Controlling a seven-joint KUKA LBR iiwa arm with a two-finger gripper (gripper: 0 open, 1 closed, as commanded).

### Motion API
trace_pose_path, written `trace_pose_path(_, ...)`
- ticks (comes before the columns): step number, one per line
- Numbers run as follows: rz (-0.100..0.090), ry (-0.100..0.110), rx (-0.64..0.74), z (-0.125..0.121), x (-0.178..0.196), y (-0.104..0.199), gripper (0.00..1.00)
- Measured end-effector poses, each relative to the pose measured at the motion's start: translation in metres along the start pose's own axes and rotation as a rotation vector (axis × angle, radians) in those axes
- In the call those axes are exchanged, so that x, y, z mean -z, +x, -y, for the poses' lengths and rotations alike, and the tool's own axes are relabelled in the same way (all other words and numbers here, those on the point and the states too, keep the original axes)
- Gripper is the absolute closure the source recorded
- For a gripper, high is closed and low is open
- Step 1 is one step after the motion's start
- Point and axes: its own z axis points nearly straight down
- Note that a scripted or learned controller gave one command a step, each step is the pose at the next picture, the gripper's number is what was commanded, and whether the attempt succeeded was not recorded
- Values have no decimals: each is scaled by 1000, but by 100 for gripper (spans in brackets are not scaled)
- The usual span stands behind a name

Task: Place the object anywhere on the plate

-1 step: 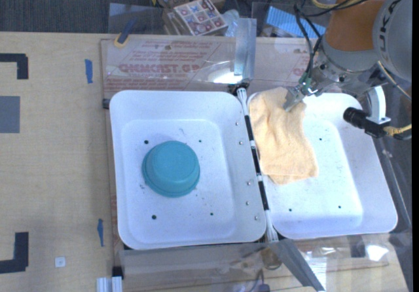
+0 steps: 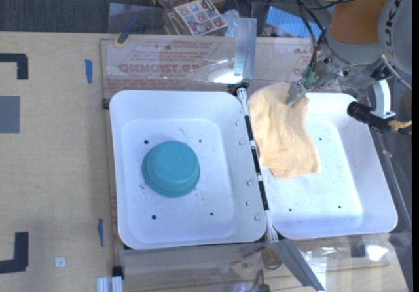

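my gripper (image 2: 298, 91) pinched shut on cloth (image 2: 283, 133) top corner, cloth draped below-left of it in right bin (image 2: 366, 212), teal plate (image 2: 171, 167) in left bin (image 2: 131, 219)

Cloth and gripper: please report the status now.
Gripper at the cloth's far corner, grip unclear. Cloth lies in right bin, edge over the divider. Blue dish upside down in left bin. Nothing between them.

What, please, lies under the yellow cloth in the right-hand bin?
The yellow cloth rests on the right white bin, overlapping its left rim. Whatever else lies beneath is covered and cannot be seen.
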Motion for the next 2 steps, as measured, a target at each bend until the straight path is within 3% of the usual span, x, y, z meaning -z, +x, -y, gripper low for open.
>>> trace_pose_path(2,-1,-4,795,-42,-3,89,100)
